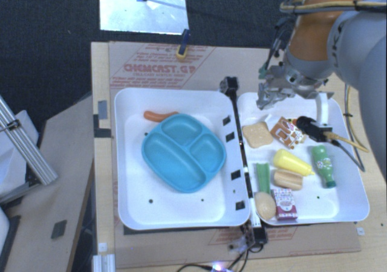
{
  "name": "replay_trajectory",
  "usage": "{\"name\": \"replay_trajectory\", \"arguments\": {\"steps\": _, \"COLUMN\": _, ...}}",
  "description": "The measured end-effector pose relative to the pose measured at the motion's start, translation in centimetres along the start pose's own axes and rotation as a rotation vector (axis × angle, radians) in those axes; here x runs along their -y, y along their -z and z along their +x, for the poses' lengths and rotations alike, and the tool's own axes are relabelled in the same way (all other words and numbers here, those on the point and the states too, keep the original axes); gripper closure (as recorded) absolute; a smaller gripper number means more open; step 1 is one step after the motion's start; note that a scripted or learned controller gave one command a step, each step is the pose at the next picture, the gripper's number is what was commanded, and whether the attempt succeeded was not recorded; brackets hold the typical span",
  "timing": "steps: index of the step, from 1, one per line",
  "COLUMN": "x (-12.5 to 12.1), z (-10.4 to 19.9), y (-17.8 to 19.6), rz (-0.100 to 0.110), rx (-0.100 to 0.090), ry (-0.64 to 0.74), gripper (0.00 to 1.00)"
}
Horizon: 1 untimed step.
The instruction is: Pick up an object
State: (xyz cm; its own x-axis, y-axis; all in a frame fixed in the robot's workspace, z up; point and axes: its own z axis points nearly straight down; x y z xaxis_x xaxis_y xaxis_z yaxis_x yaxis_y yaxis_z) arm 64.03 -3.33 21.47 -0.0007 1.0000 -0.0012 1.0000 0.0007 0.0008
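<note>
gripper [268,100] hung over right bin [354,204], above toast slice [258,135] | finger state could not be told | nothing seen held

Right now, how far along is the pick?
Nothing looks lifted yet. The gripper hangs over the back of the right bin, above the toast slice, with nothing visible between its fingers. The yellow corn and green bottle lie in the bin. Descending, grasping and lifting remain.
</note>
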Motion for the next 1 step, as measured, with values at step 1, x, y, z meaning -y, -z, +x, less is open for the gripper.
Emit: {"name": "replay_trajectory", "arguments": {"steps": 1, "x": 0.77, "z": 0.01, "y": 1.20, "rz": -0.001, "rx": -0.001, "ry": 0.000, "gripper": 1.00}}
